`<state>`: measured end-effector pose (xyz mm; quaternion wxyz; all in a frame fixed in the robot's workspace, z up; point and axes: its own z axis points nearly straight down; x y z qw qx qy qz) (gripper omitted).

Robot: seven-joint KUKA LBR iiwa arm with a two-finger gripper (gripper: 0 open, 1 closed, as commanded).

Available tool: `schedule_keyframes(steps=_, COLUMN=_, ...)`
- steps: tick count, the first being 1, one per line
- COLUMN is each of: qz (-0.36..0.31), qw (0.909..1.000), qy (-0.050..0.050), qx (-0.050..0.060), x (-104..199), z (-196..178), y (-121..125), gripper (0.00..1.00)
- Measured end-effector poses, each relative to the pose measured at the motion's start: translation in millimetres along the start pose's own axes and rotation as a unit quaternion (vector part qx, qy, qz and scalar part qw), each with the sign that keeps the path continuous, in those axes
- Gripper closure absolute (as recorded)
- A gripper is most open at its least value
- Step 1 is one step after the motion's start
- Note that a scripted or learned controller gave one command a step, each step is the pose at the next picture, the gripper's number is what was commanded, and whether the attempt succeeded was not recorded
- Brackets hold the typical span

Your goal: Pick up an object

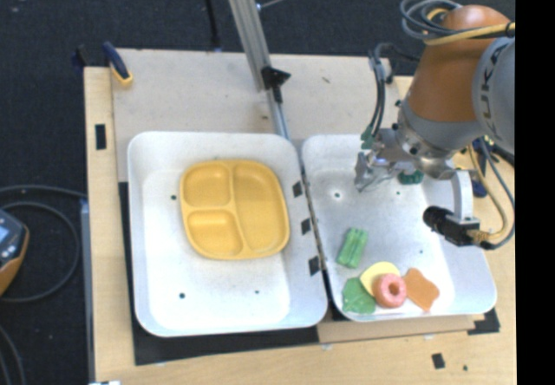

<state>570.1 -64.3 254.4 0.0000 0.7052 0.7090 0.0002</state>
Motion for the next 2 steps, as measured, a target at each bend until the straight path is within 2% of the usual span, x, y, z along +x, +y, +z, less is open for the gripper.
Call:
schedule_keyframes(steps=1, qz=-0.001, qw=1.0, qy=0.0, qx=0.0, x=56.2, z=-5.6, y=-1.5, gripper=1.0)
schedule_keyframes(steps=2, qz=-0.001, qw=1.0, qy=0.001, qx=0.001, x=112.9, z=8.5, y=-4.2, gripper=1.0)
